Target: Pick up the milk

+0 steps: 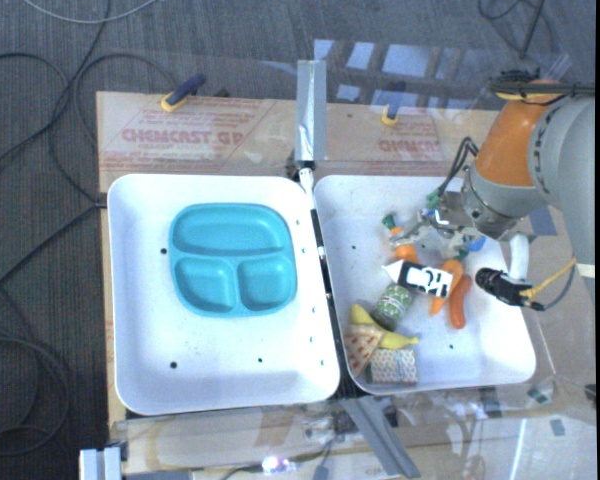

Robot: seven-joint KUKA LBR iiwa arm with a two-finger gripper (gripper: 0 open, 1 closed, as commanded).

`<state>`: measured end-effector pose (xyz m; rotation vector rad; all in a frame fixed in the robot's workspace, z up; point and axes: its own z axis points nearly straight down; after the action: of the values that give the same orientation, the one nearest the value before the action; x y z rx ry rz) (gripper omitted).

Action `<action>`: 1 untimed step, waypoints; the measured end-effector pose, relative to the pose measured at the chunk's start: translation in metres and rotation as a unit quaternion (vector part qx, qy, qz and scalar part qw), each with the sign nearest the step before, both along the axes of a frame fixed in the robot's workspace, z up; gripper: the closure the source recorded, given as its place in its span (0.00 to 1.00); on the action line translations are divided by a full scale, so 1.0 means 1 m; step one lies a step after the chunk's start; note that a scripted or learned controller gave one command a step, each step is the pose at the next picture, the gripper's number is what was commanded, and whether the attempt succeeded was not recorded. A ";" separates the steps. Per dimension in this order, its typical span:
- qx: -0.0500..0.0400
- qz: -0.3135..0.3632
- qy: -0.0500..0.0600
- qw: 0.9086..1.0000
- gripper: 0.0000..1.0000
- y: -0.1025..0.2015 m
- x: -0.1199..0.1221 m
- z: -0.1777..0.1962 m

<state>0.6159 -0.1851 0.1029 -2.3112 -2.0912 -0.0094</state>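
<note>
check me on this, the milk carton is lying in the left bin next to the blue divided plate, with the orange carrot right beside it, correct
Not quite. The camera view shows the milk carton lying in the right bin, not the left one. The blue divided plate sits alone in the left bin. The rest holds: the orange carrot lies right beside the carton.

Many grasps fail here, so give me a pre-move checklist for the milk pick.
1. Milk carton located, lying on its side in the right bin: ok.
2. Carton free of neighbours: not ok; a carrot and a hot dog crowd its right end, and a can sits just below.
3. Gripper above the carton: not ok; it is offset toward the bin's far side.
4. Carton between the fingers: not ok.
5. Finger opening: cannot tell.
</note>
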 end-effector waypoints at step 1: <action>0.001 0.035 -0.015 0.999 0.00 -0.010 -0.030 -0.010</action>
<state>0.5858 -0.1950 0.0932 -2.2494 -2.1842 -0.0440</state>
